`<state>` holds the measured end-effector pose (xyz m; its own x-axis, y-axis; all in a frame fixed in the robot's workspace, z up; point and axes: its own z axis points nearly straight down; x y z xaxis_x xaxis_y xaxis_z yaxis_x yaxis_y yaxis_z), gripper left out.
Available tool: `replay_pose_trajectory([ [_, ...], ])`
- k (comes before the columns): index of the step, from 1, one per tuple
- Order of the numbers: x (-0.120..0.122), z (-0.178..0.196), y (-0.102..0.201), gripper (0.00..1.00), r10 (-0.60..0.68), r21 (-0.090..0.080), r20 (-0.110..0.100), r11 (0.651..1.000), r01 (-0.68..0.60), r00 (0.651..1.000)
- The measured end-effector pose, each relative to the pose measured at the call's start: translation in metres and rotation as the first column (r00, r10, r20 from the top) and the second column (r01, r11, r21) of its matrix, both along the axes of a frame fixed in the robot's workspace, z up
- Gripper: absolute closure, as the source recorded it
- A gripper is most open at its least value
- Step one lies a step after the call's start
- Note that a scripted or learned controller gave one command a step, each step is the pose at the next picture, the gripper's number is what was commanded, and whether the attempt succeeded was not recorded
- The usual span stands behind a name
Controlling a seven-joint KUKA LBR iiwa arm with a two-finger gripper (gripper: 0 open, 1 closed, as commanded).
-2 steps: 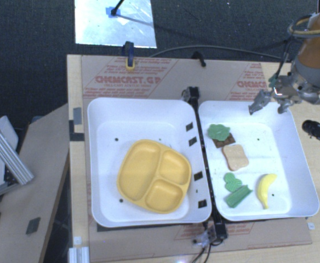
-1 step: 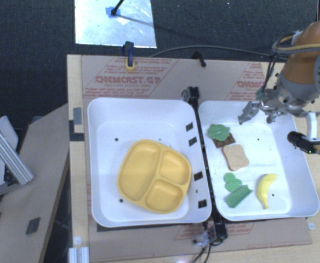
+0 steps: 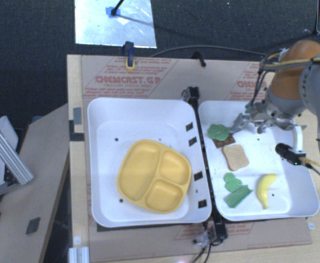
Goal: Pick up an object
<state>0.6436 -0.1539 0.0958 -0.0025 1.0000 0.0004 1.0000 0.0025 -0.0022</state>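
My tool (image 3: 241, 123) hangs over the right bin (image 3: 308, 199), its state unclear to me. The green leafy toy (image 3: 218, 131) lies just beside it, the toast slice (image 3: 235, 156) near, the banana (image 3: 266, 189) farther off.

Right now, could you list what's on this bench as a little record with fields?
left bin: holds a yellow divided plate
right bin: holds the toy food
toy food: green leafy piece, slice of bread, green vegetable pieces, banana
arm: reaches in from the right
tool: above the right bin, near the green leafy piece
held: nothing visible
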Motion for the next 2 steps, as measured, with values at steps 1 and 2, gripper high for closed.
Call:
replay_pose_trajectory([
  [1, 0.002, 0.015, -0.001, 1.00, 0.001, -0.002, 0.008, 1.000, -0.001, 1.000],
  [2, 0.003, 0.077, -0.009, 1.00, -0.002, -0.002, 0.010, 1.000, 0.002, 1.000],
])
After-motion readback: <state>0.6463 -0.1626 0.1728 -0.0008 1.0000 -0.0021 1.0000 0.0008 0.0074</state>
